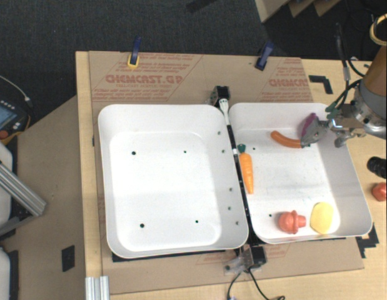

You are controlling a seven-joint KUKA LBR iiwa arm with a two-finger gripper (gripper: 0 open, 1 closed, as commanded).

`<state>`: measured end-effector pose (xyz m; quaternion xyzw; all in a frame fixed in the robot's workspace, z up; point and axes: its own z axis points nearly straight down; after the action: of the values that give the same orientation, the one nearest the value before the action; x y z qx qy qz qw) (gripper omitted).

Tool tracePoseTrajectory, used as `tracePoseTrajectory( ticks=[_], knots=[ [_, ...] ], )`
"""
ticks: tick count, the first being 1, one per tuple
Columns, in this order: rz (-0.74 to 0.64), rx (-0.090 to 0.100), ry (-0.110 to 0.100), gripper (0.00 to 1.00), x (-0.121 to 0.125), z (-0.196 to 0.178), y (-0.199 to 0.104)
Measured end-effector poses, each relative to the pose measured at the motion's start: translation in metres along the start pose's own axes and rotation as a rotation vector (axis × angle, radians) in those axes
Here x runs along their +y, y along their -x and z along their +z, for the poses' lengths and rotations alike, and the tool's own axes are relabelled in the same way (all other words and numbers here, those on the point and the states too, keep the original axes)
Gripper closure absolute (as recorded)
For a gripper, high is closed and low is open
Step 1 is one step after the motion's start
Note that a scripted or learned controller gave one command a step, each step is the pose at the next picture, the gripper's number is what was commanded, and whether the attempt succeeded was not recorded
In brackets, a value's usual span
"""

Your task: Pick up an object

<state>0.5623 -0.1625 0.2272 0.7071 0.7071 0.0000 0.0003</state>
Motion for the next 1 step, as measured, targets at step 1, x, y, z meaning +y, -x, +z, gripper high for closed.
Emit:
tracePoseTrajectory(
  ticks=[1],
  knots=[
    [0.003,0.003,-0.006,0.00,-0.0572,0.0457,0.0381]
  ],
)
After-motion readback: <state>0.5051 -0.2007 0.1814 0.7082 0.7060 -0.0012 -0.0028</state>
